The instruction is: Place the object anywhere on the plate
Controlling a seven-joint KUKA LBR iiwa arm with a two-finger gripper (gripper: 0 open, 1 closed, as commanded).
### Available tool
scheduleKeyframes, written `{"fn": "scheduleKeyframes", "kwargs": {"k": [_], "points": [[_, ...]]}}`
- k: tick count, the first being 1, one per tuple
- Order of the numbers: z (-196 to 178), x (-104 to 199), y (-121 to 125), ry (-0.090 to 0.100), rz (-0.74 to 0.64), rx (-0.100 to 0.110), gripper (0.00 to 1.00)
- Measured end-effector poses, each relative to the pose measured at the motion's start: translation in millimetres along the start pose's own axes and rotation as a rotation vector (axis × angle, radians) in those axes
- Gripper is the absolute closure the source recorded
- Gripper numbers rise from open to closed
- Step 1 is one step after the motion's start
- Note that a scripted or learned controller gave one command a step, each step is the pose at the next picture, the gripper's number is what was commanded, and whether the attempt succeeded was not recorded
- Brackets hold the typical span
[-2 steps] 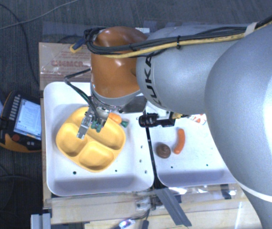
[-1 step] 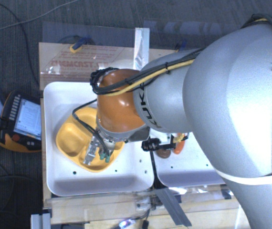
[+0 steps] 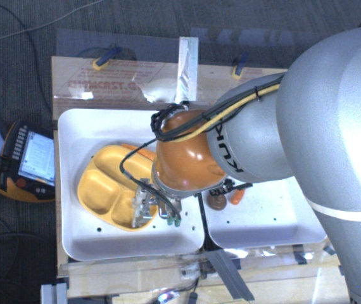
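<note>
A yellow divided plate point(image 3: 104, 182) lies in the left white bin point(image 3: 79, 246). My gripper point(image 3: 144, 209) hangs below the orange wrist band over the plate's near right rim. The wrist hides the plate's right part, and whether anything sits in the gripper cannot be made out. In the right bin point(image 3: 275, 233), just past the divider, a small brown object point(image 3: 216, 201) and an orange piece point(image 3: 236, 197) lie side by side, partly under the arm.
The big grey arm point(image 3: 307, 125) covers most of the right bin and the back of both bins. A teach pendant point(image 3: 31, 163) lies on the floor to the left. Yellow clamps point(image 3: 106, 57) hold the back board.
</note>
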State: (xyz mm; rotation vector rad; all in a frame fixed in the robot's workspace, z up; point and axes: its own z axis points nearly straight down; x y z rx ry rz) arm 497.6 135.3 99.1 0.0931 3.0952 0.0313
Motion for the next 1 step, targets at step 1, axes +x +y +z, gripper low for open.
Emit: {"fn": "scheduleKeyframes", "kwargs": {"k": [1], "points": [[-0.6, -0.5, 0.5, -0.002, 0.000, -0.001, 0.00]]}}
